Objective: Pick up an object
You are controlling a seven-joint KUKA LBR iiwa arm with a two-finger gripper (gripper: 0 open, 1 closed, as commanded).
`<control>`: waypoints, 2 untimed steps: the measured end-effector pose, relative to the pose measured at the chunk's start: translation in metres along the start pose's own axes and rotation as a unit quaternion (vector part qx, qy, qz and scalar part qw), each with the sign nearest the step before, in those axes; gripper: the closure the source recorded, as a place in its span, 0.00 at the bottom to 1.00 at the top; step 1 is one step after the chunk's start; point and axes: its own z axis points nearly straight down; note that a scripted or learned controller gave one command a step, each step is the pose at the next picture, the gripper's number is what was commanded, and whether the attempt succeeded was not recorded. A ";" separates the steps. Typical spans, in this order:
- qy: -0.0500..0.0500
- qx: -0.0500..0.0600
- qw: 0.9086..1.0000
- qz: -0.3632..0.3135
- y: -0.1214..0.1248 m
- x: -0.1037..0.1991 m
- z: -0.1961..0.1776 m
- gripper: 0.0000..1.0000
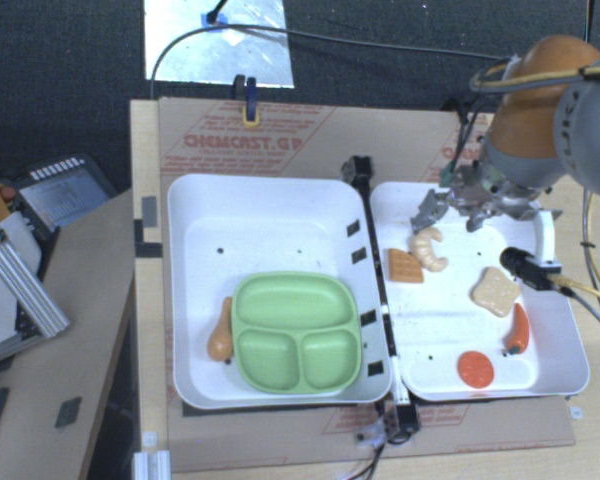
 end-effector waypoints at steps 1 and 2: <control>0.000 -0.005 1.000 -0.001 0.003 0.000 -0.006 0.00; 0.000 -0.004 1.000 0.000 0.010 -0.001 0.054 0.00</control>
